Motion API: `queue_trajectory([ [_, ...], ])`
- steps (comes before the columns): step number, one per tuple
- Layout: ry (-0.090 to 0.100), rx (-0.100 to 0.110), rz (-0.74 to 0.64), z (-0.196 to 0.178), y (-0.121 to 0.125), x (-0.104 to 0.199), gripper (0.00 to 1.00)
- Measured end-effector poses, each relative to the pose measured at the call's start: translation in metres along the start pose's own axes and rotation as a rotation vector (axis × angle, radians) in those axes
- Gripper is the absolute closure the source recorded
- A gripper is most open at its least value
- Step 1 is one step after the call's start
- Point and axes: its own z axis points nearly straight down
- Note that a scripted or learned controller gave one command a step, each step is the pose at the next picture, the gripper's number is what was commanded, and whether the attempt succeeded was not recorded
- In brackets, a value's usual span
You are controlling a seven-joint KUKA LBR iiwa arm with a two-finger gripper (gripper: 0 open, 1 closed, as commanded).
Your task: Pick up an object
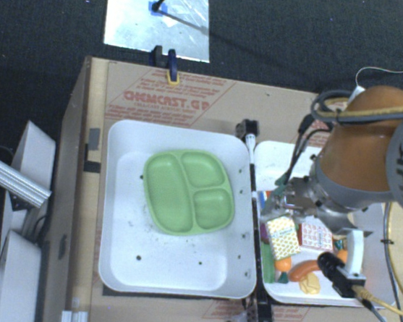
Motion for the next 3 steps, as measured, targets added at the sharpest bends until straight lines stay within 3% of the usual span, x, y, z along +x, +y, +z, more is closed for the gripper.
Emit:
queue_trajectory([
  [1,0.001,0.001,-0.003,-0.001,0.002,0.044,1.0],
  [2,-0.001,0.002,0.0,0.022,0.0,-0.015,1.0],
  [3,0.001,0.002,-0.002,0.027,-0.001,0.02,1.0],
])
